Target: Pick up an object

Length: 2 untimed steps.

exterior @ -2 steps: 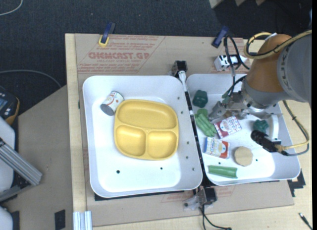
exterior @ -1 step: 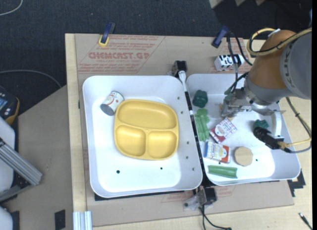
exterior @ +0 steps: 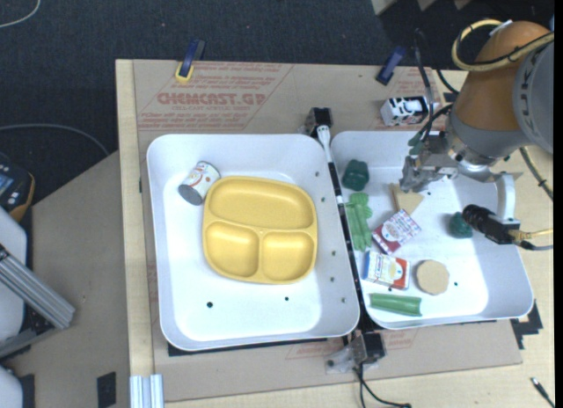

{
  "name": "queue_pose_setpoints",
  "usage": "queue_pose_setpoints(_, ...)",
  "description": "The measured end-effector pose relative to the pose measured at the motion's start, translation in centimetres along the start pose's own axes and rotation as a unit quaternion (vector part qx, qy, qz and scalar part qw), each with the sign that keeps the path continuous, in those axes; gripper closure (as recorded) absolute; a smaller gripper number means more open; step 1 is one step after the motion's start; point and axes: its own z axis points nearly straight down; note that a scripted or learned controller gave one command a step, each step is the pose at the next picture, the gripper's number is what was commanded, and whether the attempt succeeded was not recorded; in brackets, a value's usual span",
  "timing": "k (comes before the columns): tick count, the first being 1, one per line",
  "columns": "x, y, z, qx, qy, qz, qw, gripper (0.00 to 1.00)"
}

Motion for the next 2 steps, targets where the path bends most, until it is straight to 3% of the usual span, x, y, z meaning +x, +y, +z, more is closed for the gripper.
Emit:
queue_pose_setpoints(1,0.7,-0.3,-6.0,0.000,0.000,0.000,1.0000,1.00)
queue_pose_setpoints(2,0.8,-0.2,-7.5,0.001,0.000,0.000,1.0000,1.00)
